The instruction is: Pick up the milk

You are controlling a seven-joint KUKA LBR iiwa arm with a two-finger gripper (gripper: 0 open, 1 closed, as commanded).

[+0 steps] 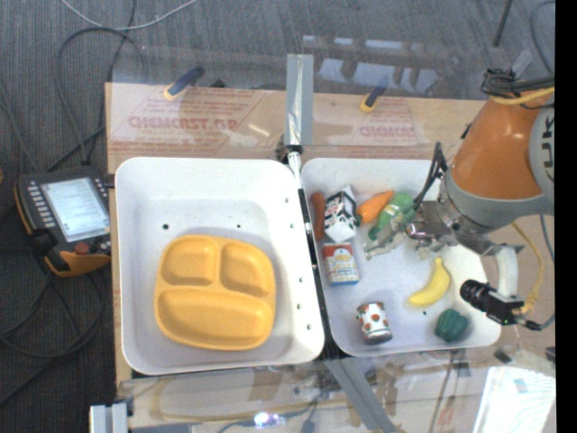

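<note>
- Milk (339, 215): we see the small carton in the right bin (469, 336), near its left wall, beside a carrot (373, 207).
- Gripper (389, 234): it hangs right of the carton; we cannot tell its state.
- Left bin (135, 242): holds a yellow tray (216, 290).

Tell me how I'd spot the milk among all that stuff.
Look in the right bin, at its upper left part, near the wall it shares with the other bin. The milk is the small white carton with black patches, above the red-and-white box and left of the carrot.
</note>
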